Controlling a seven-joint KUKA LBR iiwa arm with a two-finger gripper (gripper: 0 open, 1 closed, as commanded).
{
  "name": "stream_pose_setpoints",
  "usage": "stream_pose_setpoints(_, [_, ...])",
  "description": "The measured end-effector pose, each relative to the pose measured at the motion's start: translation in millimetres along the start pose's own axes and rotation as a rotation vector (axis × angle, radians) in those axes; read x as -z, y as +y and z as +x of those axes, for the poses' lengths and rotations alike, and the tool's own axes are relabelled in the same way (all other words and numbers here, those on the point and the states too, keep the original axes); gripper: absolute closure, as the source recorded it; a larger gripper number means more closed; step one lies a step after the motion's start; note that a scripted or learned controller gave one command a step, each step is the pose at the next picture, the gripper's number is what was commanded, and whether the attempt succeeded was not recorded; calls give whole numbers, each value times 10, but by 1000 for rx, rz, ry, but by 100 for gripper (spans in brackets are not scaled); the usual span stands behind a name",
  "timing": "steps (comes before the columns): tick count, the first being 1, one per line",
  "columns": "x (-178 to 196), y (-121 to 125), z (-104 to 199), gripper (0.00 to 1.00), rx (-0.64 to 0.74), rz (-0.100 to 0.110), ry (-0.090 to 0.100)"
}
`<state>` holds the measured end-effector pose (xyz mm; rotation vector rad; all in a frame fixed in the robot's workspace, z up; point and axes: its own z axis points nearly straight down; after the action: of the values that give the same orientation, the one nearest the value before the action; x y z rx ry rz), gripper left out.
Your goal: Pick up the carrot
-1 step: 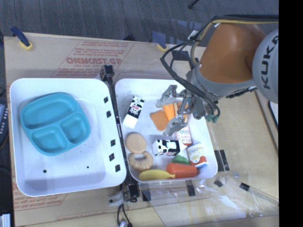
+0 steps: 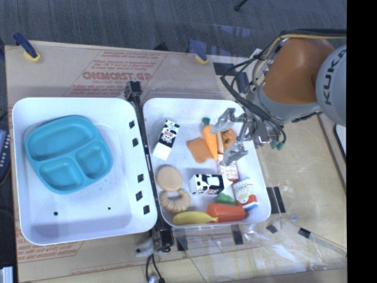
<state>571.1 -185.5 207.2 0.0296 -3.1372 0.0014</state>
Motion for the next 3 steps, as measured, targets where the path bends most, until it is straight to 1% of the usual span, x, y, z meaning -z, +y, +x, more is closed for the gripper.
stream_pose_setpoints(1, [-1122,-227,-293,0,-85,2,-13])
stream_pose_setpoints(2, [-1010,-204,-311,100,-75,3,-16])
stream_pose_setpoints(3, [-621,-257,-45,100,-329,-1,-7])
